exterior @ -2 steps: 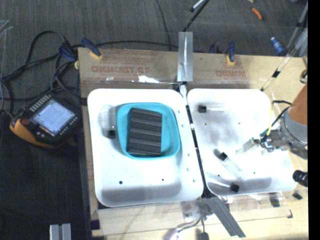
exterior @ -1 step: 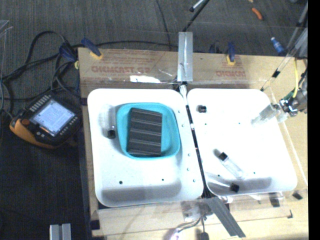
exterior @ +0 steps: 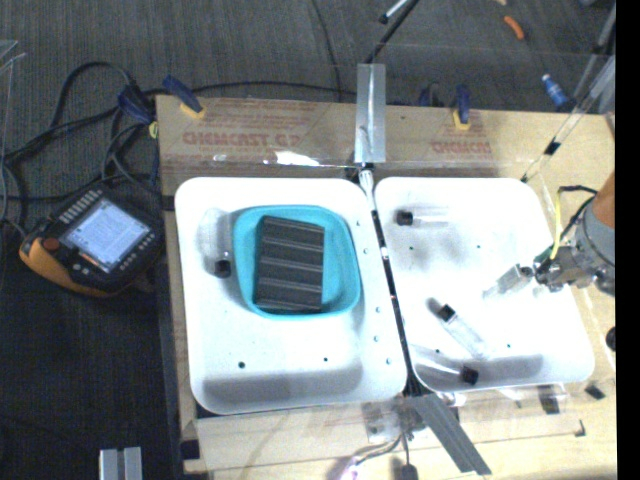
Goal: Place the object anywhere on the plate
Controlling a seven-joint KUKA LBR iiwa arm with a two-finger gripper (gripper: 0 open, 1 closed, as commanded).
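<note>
A blue plate [exterior: 340, 268] lies in the left bin [exterior: 290, 368] with a dark ridged block [exterior: 290, 263] on it. A clear tube with a black cap [exterior: 214, 248] lies just left of the plate. In the right bin [exterior: 500, 203], three clear black-capped tubes lie apart: one at the back [exterior: 418, 218], one in the middle [exterior: 452, 323], one near the front edge [exterior: 468, 375]. My gripper [exterior: 540, 273] hangs low over the right side of the right bin. A clear tube [exterior: 503, 284] sticks out leftward from its tip; whether it is gripped is unclear.
The arm [exterior: 600, 238] comes in from the right edge with thin cables by it. A metal divider strip [exterior: 371, 128] stands behind the seam between the bins. A handheld controller [exterior: 95, 240] lies on the floor at left.
</note>
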